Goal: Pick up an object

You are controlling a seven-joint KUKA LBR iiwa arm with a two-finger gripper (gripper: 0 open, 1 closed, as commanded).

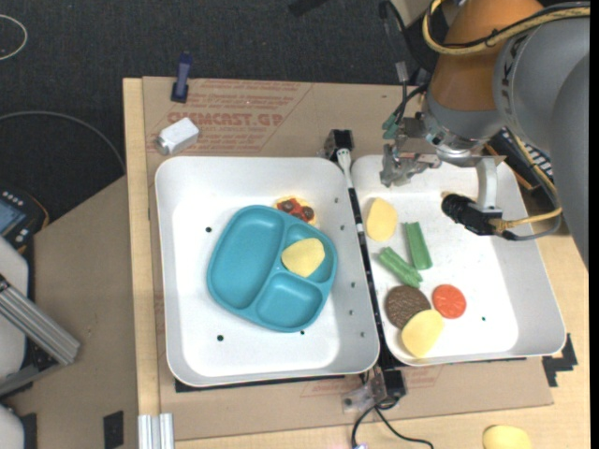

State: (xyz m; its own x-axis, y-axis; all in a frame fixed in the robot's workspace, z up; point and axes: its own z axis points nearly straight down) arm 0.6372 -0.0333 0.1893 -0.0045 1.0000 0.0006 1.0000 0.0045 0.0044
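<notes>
I see the metal two-finger gripper (402,168) over the right white bin's (524,279) far corner; finger state unclear.

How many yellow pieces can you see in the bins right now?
3: one on the blue plate at, one at the right bin's top left, one at its bottom edge.

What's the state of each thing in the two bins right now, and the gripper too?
Blue divided plate: flat in the left bin, upright.
Yellow piece: resting in a plate compartment.
Pale yellow piece: loose on the right bin floor.
Green sticks: two, lying flat.
Brown disc: flat, touching a yellow piece.
Red disc: flat, loose.
Gripper: above the right bin's far edge, holding nothing visible.
</notes>
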